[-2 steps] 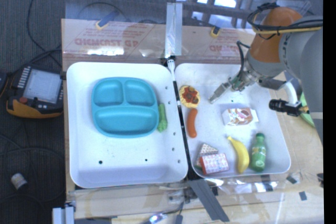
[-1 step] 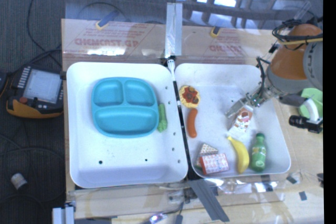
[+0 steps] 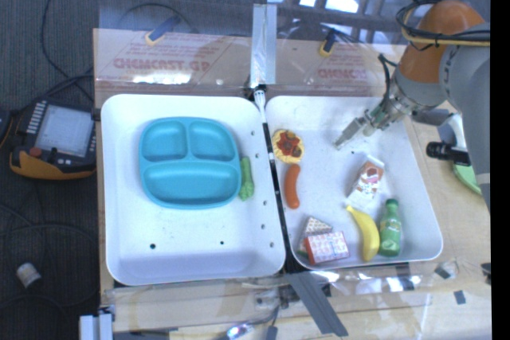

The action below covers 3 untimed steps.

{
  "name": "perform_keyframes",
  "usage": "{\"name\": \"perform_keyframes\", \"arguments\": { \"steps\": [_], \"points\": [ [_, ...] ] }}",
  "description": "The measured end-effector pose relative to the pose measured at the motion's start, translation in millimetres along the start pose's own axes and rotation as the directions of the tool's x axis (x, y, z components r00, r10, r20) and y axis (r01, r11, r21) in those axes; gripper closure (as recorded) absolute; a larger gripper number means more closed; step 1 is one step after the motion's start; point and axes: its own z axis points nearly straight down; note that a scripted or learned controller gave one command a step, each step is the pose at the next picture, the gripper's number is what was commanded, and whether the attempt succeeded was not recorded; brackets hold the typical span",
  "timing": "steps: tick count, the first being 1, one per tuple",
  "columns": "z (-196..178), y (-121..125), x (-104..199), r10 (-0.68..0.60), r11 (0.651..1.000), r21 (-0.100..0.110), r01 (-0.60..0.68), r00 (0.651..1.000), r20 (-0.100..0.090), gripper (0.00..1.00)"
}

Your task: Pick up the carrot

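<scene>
The carrot point(image 3: 292, 185) is a short orange stick lying lengthwise in the right bin point(image 3: 422, 171), close to its left wall and just below a round pizza toy point(image 3: 287, 145). My gripper point(image 3: 348, 134) hangs over the upper middle of the right bin, pointing down and left. It is well to the right of and above the carrot, apart from it, with nothing seen in it. The grey arm with its orange band point(image 3: 446, 20) reaches in from the upper right.
The right bin also holds a white carton point(image 3: 367, 178), a banana point(image 3: 366, 231), a green bottle point(image 3: 390, 226), a sandwich wedge point(image 3: 315, 226) and a red box point(image 3: 325, 248). In the left bin point(image 3: 127, 251) sit a blue divided plate point(image 3: 190, 160) and a green vegetable point(image 3: 246, 177).
</scene>
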Motion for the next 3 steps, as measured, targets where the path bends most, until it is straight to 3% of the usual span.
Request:
{"name": "perform_keyframes", "arguments": {
  "steps": [1,2,3],
  "points": [
    [-11,2,-3,-0.001,1.000,-0.013,0.001,1.000,0.022,1.00],
    [-9,2,2,-0.004,1.000,-0.003,0.004,1.000,0.006,0.00],
    [-20,4,0,-0.005,1.000,-0.012,0.005,1.000,0.019,1.00]
  ]
}}
